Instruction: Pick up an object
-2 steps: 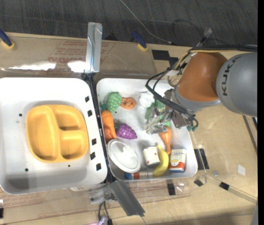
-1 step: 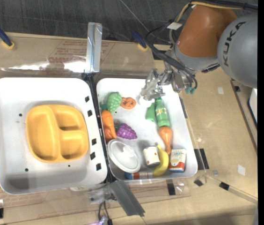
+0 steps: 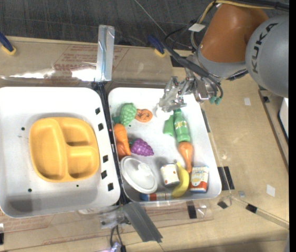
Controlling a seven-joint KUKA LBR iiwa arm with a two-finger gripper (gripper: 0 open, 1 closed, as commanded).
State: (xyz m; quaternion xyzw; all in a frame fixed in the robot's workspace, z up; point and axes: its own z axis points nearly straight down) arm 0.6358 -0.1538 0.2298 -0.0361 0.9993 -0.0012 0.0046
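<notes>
**Mia:** Where is the hand right now?

**Ben:** It hangs over the top of the right bin, just above the green bottle. I can't tell if it is spread or pressed together. I see nothing pinched in it.

**Mia:** So which thing could it pick?

**Ben:** I think the green bottle. It lies on its side near the bin's right wall, cap end up toward the hand. A carrot touches its lower end.

**Mia:** Is it heavy?

**Ben:** It looks like a toy, so I guess it is light and hard. It is round and smooth, so it may roll or slip.

**Mia:** Where should the hand grab it?

**Ben:** Across the fat middle, one finger on each long side. The cap end looks too thin.

**Mia:** What else is in there?

**Ben:** Purple grapes, a white bowl, a banana. The yellow tray sits in the left bin.
</notes>
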